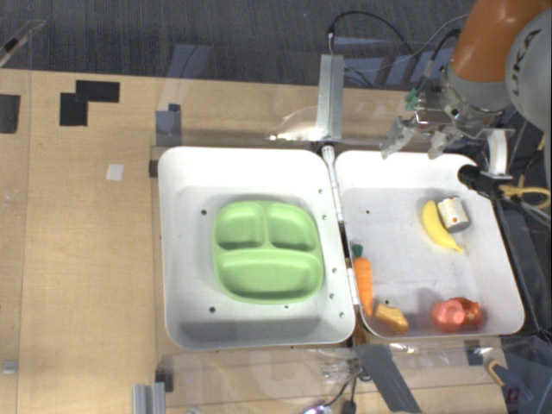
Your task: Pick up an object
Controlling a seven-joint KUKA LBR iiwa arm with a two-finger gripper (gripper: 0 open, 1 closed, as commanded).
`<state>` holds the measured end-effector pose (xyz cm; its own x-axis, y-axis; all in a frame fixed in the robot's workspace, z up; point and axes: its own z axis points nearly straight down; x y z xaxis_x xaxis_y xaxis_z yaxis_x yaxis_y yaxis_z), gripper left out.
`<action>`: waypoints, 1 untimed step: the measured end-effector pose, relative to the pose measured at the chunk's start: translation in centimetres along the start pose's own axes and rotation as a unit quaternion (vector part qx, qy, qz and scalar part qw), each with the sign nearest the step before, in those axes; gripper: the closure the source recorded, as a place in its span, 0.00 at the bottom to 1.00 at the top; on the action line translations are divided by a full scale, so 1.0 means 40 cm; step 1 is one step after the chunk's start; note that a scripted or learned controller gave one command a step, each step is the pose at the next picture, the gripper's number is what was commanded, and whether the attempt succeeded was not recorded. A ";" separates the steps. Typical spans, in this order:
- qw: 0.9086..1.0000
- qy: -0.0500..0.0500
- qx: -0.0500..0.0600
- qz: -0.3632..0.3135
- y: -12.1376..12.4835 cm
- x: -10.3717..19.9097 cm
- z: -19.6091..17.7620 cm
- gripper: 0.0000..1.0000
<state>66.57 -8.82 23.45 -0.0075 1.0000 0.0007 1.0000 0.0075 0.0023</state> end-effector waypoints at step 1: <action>0.996 0.000 0.002 -0.084 -0.097 -0.116 0.212 0.00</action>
